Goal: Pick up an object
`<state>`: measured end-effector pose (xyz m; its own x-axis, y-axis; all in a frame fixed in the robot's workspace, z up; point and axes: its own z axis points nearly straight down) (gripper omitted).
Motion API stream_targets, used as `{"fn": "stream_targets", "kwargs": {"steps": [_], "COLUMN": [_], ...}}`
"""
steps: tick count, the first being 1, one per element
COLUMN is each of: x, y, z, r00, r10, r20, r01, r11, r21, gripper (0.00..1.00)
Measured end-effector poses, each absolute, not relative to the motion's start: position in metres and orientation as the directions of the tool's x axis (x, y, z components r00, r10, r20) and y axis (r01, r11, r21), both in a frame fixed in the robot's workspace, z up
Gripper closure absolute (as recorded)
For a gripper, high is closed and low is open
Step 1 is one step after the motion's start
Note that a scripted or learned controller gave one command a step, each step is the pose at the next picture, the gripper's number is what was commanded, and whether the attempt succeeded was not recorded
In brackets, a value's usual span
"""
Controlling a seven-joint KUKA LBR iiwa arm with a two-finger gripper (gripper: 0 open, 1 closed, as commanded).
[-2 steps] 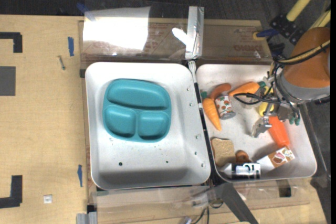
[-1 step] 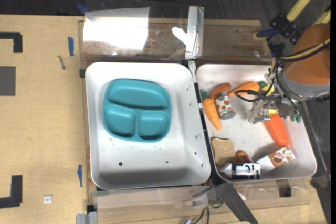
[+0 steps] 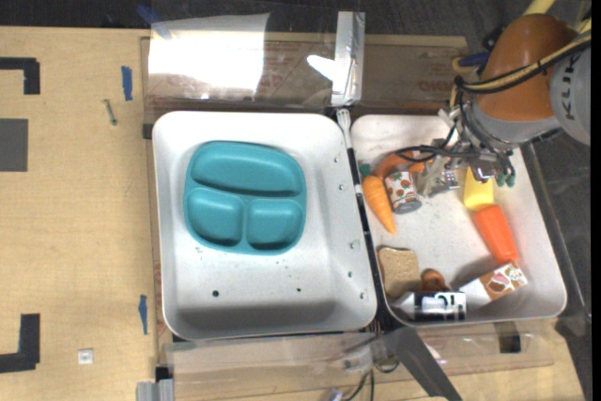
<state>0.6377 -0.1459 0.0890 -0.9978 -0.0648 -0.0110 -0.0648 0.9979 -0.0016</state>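
The gripper (image 3: 449, 172) hung low at 12 o'clock in the right bin (image 3: 549, 244), beside a little can (image 3: 405, 192). Nothing looked picked up yet.

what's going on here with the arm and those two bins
A grey arm with an orange band reaches into the right bin, its gripper low beside a small can and a carrot. Nothing is visibly held. The left bin holds a teal divided plate.
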Motion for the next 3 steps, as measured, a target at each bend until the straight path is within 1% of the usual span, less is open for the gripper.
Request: {"fn": "stream_targets", "kwargs": {"steps": [1, 2, 3], "x": [0.637, 0.645, 0.555], "y": [-0.146, -0.103, -0.203], "z": [0.088, 0.089, 0.103], "r00": [-0.998, -0.998, -1.000], "r10": [-0.065, -0.066, 0.010], "r20": [-0.009, 0.000, -0.005], "r01": [-0.065, -0.066, 0.010], "r11": [0.998, 0.998, 1.000], "r21": [-0.001, -0.007, -0.004], "gripper": [0.00, 0.00, 0.00]}}
